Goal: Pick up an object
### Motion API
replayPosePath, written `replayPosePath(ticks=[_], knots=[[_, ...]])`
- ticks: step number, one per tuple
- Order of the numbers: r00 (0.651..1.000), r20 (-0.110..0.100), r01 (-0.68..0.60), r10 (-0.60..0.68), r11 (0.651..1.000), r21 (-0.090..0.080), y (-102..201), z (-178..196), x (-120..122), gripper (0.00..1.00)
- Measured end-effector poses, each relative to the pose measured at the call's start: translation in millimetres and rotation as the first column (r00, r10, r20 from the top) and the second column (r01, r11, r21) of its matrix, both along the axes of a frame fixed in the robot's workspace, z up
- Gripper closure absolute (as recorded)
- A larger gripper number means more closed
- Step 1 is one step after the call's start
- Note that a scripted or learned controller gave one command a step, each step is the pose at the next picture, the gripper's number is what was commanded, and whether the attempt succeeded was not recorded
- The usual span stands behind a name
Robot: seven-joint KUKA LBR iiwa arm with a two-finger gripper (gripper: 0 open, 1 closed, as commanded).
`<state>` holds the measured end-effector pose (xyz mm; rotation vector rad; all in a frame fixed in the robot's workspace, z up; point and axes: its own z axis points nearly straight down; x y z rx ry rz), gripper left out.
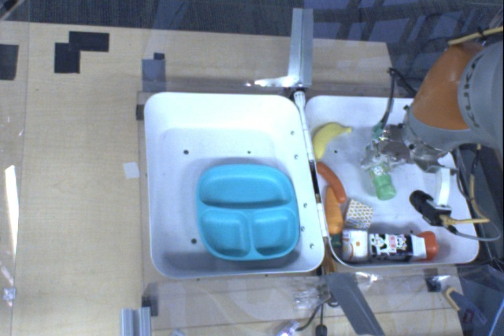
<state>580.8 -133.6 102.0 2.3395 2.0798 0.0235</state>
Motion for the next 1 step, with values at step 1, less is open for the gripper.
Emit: replayPosePath(ticks=[1], knots=[[0.999,-0.012,0.035,-0.035,0.999,-0.002,49.4,142.8,41.3,1.00]])
